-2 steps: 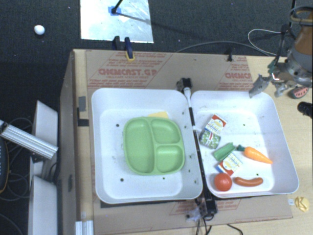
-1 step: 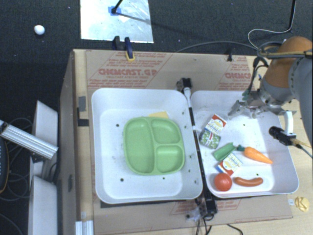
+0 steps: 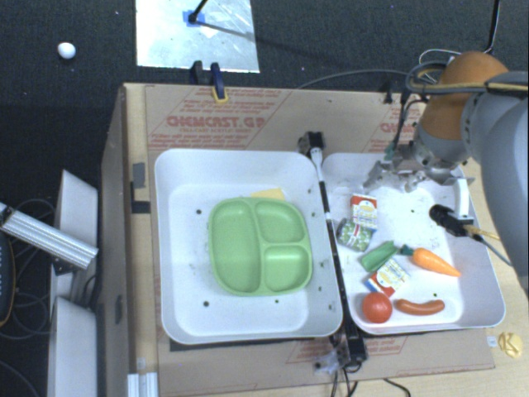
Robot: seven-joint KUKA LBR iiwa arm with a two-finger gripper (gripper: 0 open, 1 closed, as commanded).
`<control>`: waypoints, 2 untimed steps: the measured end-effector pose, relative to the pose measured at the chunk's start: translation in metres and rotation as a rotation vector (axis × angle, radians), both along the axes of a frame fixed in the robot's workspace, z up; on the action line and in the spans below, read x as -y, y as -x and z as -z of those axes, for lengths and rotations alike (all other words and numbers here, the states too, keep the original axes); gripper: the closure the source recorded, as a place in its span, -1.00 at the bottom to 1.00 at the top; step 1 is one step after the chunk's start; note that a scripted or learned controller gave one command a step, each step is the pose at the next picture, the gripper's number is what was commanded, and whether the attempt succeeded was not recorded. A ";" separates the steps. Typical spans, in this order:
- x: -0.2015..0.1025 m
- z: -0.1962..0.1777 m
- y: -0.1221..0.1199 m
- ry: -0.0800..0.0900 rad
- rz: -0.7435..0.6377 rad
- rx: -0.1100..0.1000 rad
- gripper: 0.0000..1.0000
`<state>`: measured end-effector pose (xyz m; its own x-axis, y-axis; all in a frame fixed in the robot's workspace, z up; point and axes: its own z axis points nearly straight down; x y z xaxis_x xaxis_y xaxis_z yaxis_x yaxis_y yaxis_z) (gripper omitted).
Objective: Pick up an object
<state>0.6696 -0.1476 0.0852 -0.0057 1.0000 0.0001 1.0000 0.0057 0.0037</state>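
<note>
**Gripper hovering over the right bin's far end**

The grey arm [image 3: 496, 131] is reaching in from the view's right, and the gripper [image 3: 397, 174] is hanging over the right bin [image 3: 488, 304], well beyond the carrot [image 3: 434, 260] toward the far wall. Whether it is released or clenched, I cannot tell from this angle.

All the pickable things are lying around that carrot. A green vegetable [image 3: 378, 255] is sitting just beside its leafy end, on the view's left. A small red-and-yellow carton [image 3: 390, 275] is resting near it, a touch closer to the camera. Nearer still, a sausage [image 3: 419, 307] is lying in front of the carrot, with a tomato [image 3: 376, 307] off to the sausage's left in the view.

Beyond the carrot and to its left, a green-and-white packet [image 3: 355, 234] is lying, and a red-and-white carton [image 3: 364, 208] is sitting farther back, between the carrot and the gripper.

Well apart from the carrot, across the divide, the left bin [image 3: 178, 246] is carrying a green divided plate [image 3: 260, 246].
</note>
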 end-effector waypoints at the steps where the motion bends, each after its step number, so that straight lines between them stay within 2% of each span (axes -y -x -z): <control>1: -0.059 0.000 0.000 -0.001 0.000 -0.002 -1.00; 2: -0.057 -0.011 -0.001 0.001 -0.002 0.001 1.00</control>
